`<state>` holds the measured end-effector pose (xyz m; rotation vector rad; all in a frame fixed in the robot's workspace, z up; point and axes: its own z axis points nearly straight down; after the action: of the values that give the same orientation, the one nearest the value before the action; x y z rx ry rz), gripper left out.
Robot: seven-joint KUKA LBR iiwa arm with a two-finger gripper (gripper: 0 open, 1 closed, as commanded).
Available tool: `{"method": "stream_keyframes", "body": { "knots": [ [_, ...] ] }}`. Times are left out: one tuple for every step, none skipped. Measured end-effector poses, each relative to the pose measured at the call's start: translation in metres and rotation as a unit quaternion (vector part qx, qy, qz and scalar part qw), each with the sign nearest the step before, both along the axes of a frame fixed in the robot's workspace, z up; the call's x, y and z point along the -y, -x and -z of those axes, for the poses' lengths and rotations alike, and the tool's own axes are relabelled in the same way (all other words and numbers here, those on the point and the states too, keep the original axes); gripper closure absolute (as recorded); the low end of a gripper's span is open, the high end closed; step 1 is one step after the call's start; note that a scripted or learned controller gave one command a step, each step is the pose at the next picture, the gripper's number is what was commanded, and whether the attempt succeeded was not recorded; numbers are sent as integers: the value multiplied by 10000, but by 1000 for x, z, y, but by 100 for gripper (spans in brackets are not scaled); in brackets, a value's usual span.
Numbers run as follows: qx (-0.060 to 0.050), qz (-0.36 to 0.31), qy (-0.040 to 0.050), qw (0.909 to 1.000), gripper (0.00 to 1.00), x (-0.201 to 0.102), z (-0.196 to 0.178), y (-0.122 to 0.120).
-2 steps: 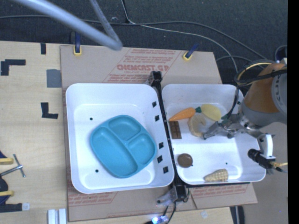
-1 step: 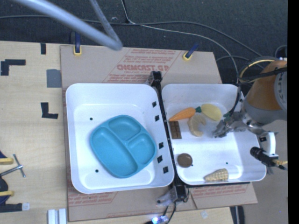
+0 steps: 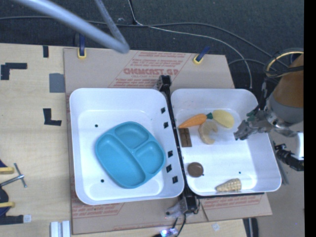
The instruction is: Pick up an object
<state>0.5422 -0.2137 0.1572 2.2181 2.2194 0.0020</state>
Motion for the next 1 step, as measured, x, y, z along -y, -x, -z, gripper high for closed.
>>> {"method": "stream_keyframes", "body": {
  "knots": [
    [-2, -2, 0, 10000, 100, 1, -43, 1]
  ]
}}
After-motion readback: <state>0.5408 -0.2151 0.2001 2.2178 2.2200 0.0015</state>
